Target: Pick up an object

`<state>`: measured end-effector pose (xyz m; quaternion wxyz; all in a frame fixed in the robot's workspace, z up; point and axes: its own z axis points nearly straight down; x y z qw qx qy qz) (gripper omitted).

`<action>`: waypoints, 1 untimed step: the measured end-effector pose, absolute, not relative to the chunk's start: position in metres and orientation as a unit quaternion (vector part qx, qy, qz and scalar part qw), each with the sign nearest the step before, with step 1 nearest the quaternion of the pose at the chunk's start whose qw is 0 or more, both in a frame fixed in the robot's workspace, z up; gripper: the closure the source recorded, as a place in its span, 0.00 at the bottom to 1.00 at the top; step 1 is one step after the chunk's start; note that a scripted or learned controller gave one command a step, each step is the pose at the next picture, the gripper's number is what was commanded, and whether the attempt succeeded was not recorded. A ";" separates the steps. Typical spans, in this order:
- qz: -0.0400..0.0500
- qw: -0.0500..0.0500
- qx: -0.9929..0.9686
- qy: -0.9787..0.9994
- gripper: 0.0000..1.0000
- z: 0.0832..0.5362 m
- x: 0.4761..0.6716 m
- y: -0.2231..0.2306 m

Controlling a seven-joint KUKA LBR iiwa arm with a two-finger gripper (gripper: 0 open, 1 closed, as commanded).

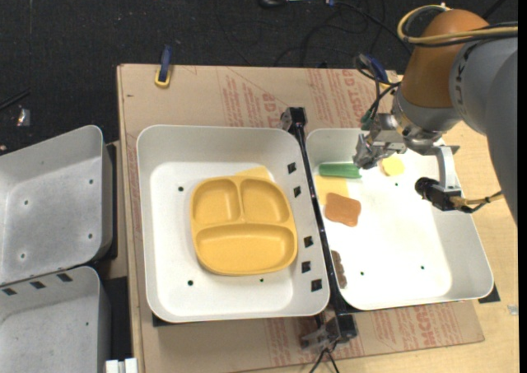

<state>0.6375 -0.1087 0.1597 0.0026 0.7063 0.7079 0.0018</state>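
left bin (156, 223): a yellow divided tray (244, 226) is lying in it.
green piece (339, 170): lying at the right bin's (461, 256) far left, long axis running left-right, just left of the gripper (368, 155).
gripper state: cannot tell.
yellow piece (394, 166): sitting just right of the gripper.

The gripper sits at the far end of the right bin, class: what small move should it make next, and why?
Probably lower straight down: the gripper hangs just above the right end of the green piece, with the small yellow piece close beside it. Nothing is visibly between its fingers, so a descent comes first.
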 end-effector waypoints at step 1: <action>0.002 0.003 0.706 0.708 1.00 0.221 0.632 -0.109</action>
